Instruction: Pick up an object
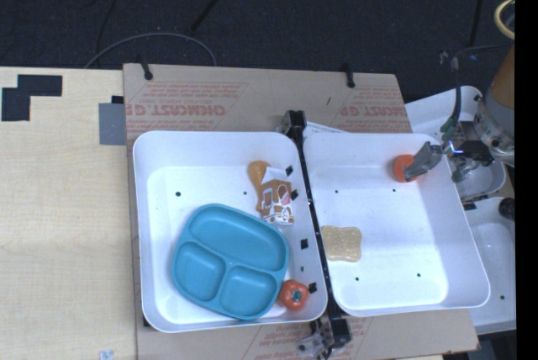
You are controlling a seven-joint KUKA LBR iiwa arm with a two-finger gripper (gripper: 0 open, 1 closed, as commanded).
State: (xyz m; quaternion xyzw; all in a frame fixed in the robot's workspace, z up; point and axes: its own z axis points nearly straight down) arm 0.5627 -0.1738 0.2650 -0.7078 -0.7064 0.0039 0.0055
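My gripper hangs over the upper right corner of the right bin, with its two dark fingers spread apart and nothing between them. A small orange-red round object lies just left of the left finger, touching it or nearly so. A tan, toast-like piece rests near the right bin's left wall. The left bin holds a blue divided plate, a small patterned packet, an orange-tan piece and a red tomato-like item.
A black divider clip sits where the two bins meet. The arm's wrist and cables crowd the right bin's right rim. A cardboard sheet lies under the bins, and a wooden bench top spreads to the left.
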